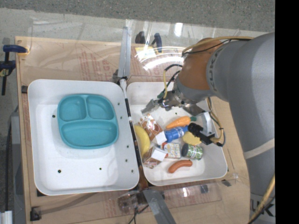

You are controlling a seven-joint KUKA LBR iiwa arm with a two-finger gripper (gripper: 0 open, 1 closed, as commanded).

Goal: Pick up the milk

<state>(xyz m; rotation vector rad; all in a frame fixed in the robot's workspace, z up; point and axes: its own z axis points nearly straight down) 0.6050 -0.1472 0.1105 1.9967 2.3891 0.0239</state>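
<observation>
Arm over right bin, milk not lifted.
Grey KUKA arm w/ orange band reaches in from right; end effector (152, 105) hangs low over upper-left part of right shallow white bin (216, 169), fingers too blurred and small to judge, so cannot tell open/closed, nothing seen between them. Milk, small white carton w/ red-green label (171, 150), lies on its side in lower middle of same bin, below blue cylindrical bottle (174, 134), beside dark green can (192, 151), above red sausage (180, 165). Yellow banana (143, 140) along bin's left wall; orange carrot (178, 122) near wrist. Left white bin (42, 171) holds teal three-compartment plastic tray (87, 120). Both bins on wooden desk (70, 59).
</observation>
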